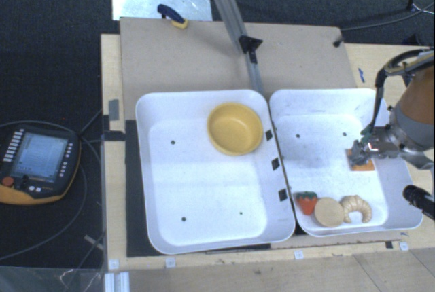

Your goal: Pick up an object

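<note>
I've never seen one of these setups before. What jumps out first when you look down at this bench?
The yellow bowl stands out most, sitting alone near the top right corner of the left bin. In the right bin, the gripper is low near the right wall, over a small orange object. Along that bin's bottom edge lie a red item, a round tan piece and a croissant-shaped piece.

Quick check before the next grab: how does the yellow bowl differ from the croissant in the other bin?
The yellow bowl is round, hollow and plain yellow; the croissant is curved, solid and tan. The bowl is clearly larger than the croissant. The bowl stands alone at the back of the left bin; the croissant lies at the front of the right bin, against a round tan piece. Both rest apart from the pincer.
</note>
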You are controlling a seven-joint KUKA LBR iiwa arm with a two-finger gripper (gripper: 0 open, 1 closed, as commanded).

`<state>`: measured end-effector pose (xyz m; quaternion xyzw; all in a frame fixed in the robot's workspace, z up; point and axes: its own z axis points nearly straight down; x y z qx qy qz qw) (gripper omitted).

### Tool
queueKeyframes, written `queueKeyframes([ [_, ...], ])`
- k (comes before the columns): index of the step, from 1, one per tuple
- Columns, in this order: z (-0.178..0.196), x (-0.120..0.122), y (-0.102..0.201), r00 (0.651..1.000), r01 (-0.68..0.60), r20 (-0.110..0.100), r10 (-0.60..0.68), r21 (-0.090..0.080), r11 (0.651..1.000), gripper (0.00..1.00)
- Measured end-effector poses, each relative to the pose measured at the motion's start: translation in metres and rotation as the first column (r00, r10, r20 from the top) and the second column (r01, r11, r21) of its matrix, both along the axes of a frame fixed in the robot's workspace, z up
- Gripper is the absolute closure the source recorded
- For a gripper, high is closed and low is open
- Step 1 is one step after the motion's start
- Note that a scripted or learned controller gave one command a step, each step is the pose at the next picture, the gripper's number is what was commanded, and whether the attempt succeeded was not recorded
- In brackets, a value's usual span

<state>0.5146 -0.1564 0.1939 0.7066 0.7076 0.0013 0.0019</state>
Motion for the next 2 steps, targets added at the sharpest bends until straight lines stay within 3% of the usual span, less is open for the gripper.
queueKeyframes([
  [1, 0.053, 0.001, 0.0, 1.0, 0.0, 0.001, 0.0, 0.0, 1.0, 1.0],
  [2, 0.055, 0.006, 0.047, 1.0, -0.003, -0.003, 0.003, 0.002, 1.0, 1.0],
])
